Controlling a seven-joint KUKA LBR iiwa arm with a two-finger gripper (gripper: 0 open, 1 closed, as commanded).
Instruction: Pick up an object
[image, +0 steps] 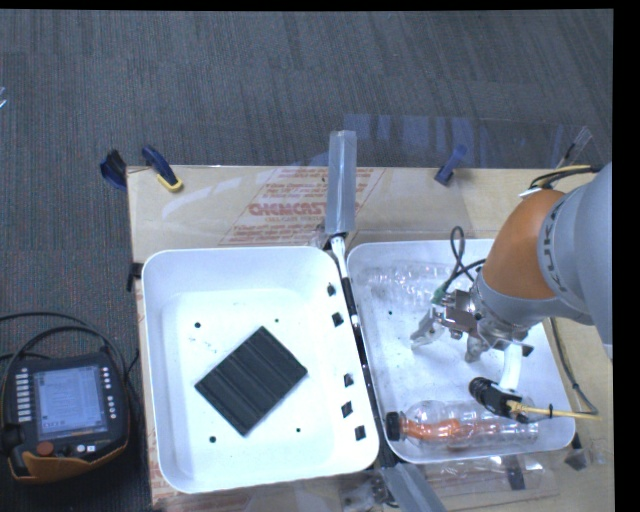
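At the far lower left a teach pendant (65, 408) with a lit screen lies on the floor, and to its right the left bin (170, 290) holds a ribbed black slab (251, 379). Red printing on the board (290, 205) behind the bins is too faint to read. In the right bin (395, 262), a clear bottle (460, 425) with an orange cap lies along the lower edge, a crumpled clear bottle (405, 283) sits upper left, and the gripper (452, 332) hangs spread open between them, grasping nothing.

A clear plastic bottle (462, 425) with an orange cap lies on its side along the right bin's near edge. A ribbed black slab (251, 379) lies flat in the left bin.
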